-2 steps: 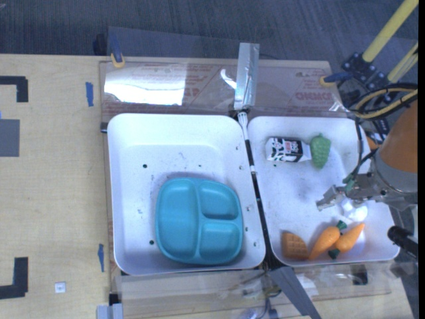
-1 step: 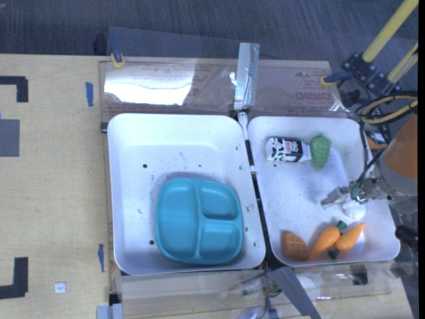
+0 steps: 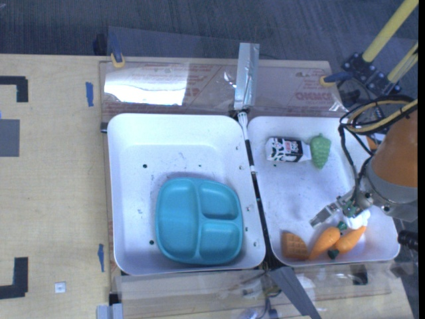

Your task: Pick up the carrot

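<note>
Presently, the carrot (image 3: 325,242) lies by the near wall of the right bin (image 3: 292,191), beside a bread piece (image 3: 294,245), with the gripper (image 3: 345,211) poised just above it, its grasp state indeterminable, evidently positioned for pickup, while carton (image 3: 285,149) and green item (image 3: 320,150) rest farther back, clear.

The scene is evenly and brightly lit from above, with a cool cast. Strong glare is seen on the clear plastic sheet (image 3: 156,85) behind the bins, where a white patch washes out detail. Soft, faint shadows are cast inside the left white bin (image 3: 133,138) around the blue tray (image 3: 198,221). The right edge is slightly blurred, where the orange arm band (image 3: 402,155) is rendered soft. Focus elsewhere is moderate, with mild graininess.
</note>
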Tool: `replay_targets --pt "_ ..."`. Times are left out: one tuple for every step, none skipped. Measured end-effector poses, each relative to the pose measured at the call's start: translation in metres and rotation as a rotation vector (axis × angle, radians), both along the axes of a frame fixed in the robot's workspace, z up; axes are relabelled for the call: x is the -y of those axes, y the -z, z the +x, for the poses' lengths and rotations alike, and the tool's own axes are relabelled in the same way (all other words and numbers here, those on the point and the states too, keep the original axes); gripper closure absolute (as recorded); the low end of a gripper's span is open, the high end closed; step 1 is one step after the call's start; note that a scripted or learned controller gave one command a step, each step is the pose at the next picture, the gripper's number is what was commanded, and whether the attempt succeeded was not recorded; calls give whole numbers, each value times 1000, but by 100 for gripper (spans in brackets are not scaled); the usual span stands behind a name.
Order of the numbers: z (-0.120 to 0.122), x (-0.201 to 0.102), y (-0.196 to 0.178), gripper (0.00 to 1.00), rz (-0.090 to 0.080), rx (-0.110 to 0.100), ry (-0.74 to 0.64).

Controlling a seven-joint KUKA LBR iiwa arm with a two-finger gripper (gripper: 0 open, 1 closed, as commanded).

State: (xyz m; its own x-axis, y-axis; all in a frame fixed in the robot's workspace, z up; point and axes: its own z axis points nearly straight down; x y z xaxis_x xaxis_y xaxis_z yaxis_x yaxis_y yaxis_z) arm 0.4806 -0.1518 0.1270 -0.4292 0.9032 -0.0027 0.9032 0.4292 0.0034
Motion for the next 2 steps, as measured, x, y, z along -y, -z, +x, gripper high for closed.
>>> replay_targets --pt "-1 -17 27 0 3 -6 -262" --pt "1 -91 -59 0 -1 3 -444"
